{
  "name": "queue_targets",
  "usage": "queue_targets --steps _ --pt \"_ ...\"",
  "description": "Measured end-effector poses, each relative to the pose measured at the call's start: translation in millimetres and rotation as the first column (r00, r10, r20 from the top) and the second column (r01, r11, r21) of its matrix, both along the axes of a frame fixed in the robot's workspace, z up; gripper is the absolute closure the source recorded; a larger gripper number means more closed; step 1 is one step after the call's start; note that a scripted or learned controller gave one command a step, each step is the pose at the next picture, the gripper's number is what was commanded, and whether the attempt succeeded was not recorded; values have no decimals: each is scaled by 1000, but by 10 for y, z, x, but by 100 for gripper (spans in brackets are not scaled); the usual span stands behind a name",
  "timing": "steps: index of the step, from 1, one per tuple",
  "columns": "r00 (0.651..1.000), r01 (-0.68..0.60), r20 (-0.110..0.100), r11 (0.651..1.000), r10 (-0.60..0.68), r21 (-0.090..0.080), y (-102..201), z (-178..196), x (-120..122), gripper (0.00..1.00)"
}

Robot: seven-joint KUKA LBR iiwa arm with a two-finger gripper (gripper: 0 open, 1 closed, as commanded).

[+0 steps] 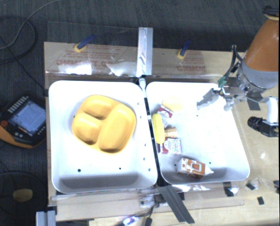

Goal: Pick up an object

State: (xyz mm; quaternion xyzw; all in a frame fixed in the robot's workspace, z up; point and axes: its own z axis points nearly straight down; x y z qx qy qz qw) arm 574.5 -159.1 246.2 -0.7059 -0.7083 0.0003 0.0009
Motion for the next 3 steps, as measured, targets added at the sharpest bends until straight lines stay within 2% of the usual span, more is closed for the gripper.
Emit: queue_targets --steps 1,2,3 --pt "995 -100 -1 995 100 -1 421 -953 479 0" --pt "995 -99 0 995 99 -1 591 -1043 632 0" --pt "976 -219 0 976 219 -4 969 -625 764 0"
